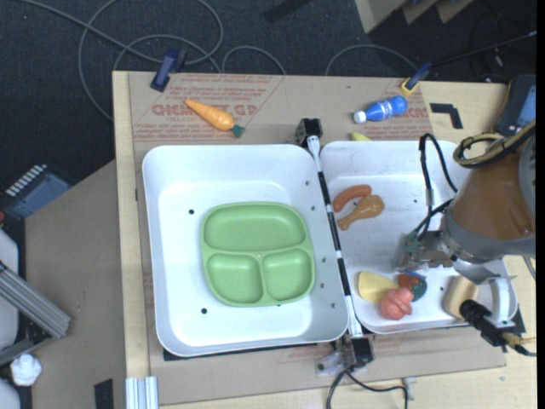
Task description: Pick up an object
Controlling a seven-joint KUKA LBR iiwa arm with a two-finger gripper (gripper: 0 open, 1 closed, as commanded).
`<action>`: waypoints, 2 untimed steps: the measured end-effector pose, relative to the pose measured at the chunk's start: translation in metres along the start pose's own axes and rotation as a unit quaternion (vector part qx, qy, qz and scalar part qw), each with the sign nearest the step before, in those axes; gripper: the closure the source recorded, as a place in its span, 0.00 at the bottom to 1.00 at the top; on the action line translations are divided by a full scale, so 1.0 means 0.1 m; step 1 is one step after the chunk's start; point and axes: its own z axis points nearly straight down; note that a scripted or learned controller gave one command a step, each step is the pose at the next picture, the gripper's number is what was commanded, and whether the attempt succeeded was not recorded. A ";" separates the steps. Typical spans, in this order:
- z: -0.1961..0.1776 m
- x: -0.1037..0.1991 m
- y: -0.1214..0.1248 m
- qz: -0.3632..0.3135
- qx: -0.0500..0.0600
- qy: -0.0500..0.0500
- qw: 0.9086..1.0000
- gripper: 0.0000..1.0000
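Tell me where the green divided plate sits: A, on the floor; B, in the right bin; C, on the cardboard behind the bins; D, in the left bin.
D: the green plate lies in the middle of the left bin, with the right bin beside it.

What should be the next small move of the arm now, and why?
Probably a short descent straight down. The gripper hovers in the right bin just above the cluster of small toys near its front edge, and nothing is seen between its fingers yet.
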 end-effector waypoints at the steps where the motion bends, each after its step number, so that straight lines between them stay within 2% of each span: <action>1: 0.00 0.00 0.00 0.000 0.001 0.000 1.000 0.00; 2: -0.06 -0.42 1.07 -0.002 0.009 0.006 1.000 0.00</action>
